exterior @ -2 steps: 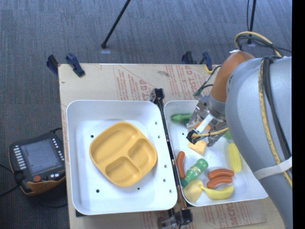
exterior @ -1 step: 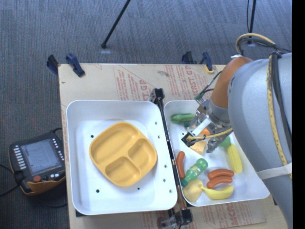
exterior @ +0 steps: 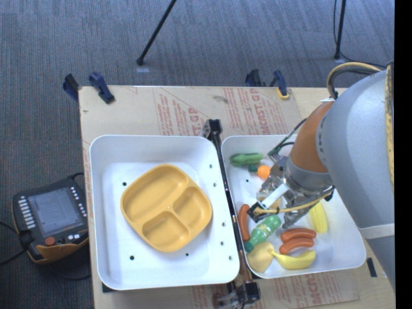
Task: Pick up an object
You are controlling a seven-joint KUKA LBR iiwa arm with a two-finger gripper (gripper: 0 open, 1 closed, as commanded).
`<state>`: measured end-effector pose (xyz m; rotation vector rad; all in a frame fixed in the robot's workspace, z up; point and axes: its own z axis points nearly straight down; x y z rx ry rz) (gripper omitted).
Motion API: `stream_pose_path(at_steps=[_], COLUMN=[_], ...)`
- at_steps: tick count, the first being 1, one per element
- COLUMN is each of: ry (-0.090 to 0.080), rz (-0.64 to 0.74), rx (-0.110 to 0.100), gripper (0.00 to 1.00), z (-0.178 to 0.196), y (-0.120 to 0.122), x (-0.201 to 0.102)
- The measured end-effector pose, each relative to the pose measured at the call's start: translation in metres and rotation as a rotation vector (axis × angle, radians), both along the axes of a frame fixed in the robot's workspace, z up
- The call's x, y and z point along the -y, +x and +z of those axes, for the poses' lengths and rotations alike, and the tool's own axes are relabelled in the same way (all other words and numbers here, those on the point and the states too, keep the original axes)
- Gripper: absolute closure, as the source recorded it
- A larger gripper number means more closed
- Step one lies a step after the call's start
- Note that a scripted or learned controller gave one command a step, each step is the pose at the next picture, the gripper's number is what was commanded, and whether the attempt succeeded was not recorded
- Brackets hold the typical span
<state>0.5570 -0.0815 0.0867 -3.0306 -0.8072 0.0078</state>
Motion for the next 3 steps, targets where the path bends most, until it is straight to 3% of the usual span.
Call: stream_pose_path(at_steps=[1,2,3], ry=[-0.003,-0.001,-0.003], rz=[-0.304,-0.251,-0.273], rx=[0.0,-0.002,0.001], gripper=[0.0,0.0,0.0], z=[0.0,0.0,0.0], y=[0.056,-0.06,0.062], x=[-0.001,0.006,0.003])
